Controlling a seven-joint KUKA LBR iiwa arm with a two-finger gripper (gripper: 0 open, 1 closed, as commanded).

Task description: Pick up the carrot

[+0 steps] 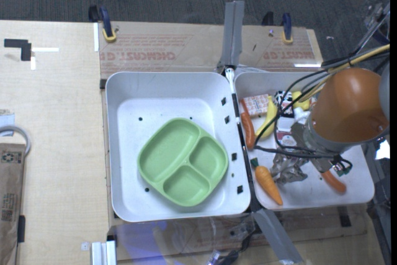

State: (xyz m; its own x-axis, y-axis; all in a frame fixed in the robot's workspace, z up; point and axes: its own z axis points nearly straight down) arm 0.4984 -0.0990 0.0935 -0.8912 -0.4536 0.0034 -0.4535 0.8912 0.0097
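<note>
A carrot (268, 185) lies slantwise at the front-left corner of the right-hand bin (356, 197), its leafy end toward the divider, ready to be lifted. Just beside it, the arm's pincer (290, 170) hangs low over the bin floor; whether its prongs are apart or together cannot be told, and nothing is seen held in them. A second orange piece (335, 182) rests on the far side of the pincer. The position suggests a descent aimed at the carrot but landing slightly to one side. Across the divider, a green sectioned plate (182, 162) sits in the left bin (124, 133). Farther back, a banana (270, 113) and small packets crowd the rear of the right bin, with clamps (109, 31) pinning cardboard to the desk (49, 121).
</note>
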